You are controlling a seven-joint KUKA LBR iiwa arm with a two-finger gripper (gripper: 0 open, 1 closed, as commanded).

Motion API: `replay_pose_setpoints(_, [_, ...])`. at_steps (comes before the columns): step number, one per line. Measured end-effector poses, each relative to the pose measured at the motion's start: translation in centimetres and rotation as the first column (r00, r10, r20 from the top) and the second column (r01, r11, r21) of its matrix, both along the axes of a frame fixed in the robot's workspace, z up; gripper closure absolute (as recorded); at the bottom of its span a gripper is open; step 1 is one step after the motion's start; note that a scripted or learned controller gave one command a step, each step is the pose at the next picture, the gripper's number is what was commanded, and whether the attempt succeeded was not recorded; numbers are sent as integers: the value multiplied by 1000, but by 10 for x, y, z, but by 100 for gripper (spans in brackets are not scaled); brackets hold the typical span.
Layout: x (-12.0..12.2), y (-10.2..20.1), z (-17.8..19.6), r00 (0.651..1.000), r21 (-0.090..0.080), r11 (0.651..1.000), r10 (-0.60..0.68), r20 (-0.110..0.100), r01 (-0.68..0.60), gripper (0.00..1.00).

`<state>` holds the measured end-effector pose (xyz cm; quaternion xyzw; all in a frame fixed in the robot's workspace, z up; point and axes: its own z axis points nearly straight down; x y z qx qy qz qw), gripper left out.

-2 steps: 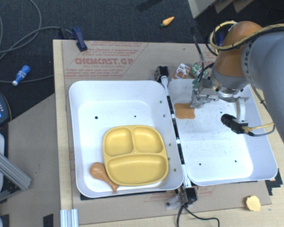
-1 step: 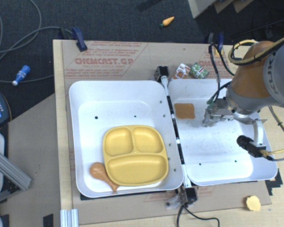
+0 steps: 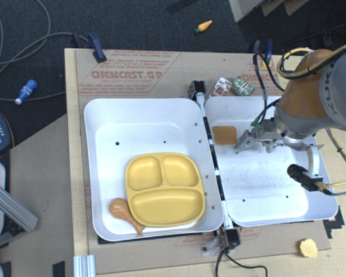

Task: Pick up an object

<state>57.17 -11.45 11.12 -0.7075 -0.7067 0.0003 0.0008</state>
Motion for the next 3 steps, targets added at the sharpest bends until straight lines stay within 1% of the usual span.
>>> replay_pose_setpoints(1, [70,-15,-28,1000,-3,1000,4,6,-4,0])
replay_pose_setpoints(2, [69,-15,-15,1000,-2,1000,3,6,-3,100])
replay_pose_setpoints(3, [2,-11,-13,1000,1,1000,-1,-5,1,100])
